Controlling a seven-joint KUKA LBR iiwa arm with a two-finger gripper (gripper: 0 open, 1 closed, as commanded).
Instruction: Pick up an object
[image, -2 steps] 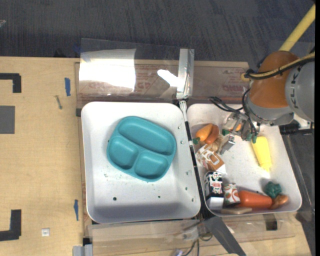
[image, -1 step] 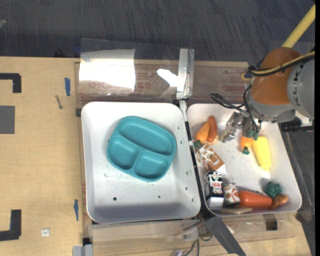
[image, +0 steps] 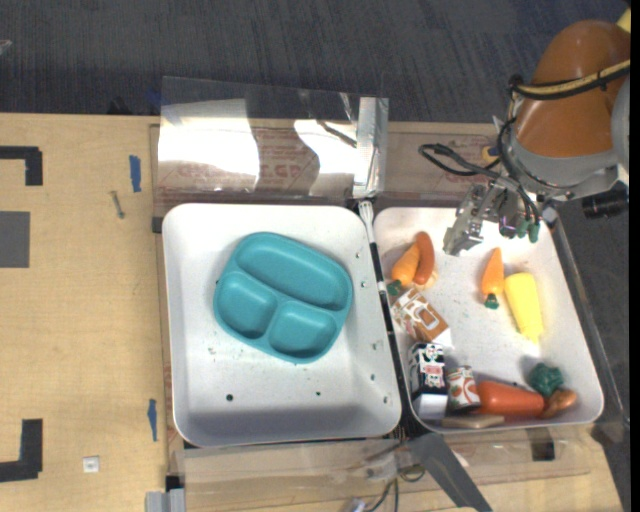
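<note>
Hovering over the right bin (image: 585, 340), the gripper (image: 470, 232) sits above its far edge — fingers look slightly parted, nothing between them. Nearest pick candidates: small carrot (image: 491, 276) and yellow corn (image: 525, 304) just beside it. Teal tray (image: 283, 295) fills the left bin (image: 190, 380).

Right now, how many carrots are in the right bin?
3: one near the divider, one small beside the corn, one along the front edge. Clutter may hide more.
</note>
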